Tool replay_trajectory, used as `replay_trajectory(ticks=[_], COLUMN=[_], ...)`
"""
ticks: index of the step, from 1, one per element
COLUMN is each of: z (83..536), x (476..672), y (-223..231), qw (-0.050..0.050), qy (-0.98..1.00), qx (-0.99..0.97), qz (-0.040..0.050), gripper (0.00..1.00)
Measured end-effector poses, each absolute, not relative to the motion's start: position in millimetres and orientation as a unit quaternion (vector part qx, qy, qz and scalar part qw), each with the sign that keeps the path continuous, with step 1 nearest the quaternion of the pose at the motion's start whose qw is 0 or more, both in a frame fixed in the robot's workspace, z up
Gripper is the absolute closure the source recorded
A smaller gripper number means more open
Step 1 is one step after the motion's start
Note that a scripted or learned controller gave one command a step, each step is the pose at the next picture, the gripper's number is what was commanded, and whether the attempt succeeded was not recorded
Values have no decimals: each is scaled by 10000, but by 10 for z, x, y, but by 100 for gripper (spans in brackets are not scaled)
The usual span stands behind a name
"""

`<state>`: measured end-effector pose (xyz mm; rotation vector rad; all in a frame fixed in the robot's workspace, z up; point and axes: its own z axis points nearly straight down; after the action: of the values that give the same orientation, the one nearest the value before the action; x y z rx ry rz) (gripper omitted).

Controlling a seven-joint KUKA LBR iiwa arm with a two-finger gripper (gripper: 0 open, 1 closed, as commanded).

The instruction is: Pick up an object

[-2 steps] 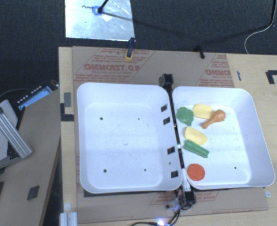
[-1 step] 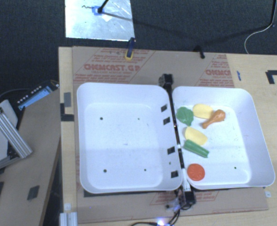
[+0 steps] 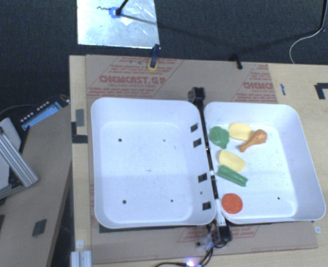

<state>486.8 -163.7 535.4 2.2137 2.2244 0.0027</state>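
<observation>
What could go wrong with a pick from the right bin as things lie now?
Two likely risks. The items crowd together: the orange drumstick touches a yellow piece, and the green pod lies against another yellow piece, so a grasp may catch two or knock one aside. The green leaf and red disc sit near the bin's left wall, which may block the approach.

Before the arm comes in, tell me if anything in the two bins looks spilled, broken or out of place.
Nothing stands out. The toy foods all lie inside the right bin, crowded toward its left wall: a green leaf, a yellow piece, an orange drumstick, another yellow piece, a green pod and a red-orange disc.
</observation>
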Motion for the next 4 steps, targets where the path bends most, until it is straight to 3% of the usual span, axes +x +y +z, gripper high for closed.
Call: replay_trajectory(ticks=[1,2,3,4], z=[5353,5343,5356,5364], x=[4862,5617,5468,4843], y=[-2063,-1903,-1880,-1492], qw=[25,19,15,14], qy=[7064,7099,7084,7090], qx=[7078,7043,7058,7052], qz=[3,8,8,15], gripper=[100,100,100,100])
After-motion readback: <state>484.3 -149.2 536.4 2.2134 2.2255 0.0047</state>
